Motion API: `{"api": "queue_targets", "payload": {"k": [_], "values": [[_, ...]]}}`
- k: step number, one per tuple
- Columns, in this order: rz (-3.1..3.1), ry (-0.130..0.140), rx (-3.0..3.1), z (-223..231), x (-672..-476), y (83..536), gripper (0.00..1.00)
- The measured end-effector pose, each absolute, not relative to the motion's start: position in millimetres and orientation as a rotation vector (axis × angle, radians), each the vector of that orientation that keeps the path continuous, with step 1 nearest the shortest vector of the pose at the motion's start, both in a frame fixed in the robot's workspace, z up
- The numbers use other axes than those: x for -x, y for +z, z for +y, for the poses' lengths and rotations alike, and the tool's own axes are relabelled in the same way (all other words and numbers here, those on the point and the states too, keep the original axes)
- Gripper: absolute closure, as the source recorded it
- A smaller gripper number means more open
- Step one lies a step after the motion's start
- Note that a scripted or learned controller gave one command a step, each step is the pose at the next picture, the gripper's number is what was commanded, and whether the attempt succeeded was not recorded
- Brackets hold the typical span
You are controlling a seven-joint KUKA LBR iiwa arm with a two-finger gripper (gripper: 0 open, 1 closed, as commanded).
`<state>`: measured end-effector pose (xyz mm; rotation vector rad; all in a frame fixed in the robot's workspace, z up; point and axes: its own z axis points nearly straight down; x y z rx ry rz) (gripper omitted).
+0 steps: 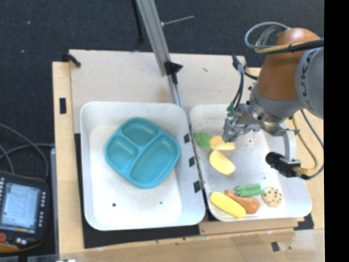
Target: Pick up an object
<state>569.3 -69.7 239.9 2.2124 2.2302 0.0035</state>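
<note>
Yellow pc [222,143] in rt bin [283,203]: tool [233,129] just above, approach step; grip state can't tell; next, descend & close.

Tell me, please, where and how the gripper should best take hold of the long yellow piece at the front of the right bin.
Probably across the middle of the yellow piece, coming from above. It lies flat and long, and an orange piece crowds its right end.
</note>
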Motion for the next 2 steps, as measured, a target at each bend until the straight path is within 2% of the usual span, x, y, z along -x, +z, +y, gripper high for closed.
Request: {"api": "queue_targets", "payload": {"k": [2], "values": [[2.23, 0.001, -2.215, 30.8, -565.1, 224.3, 1.0]]}}
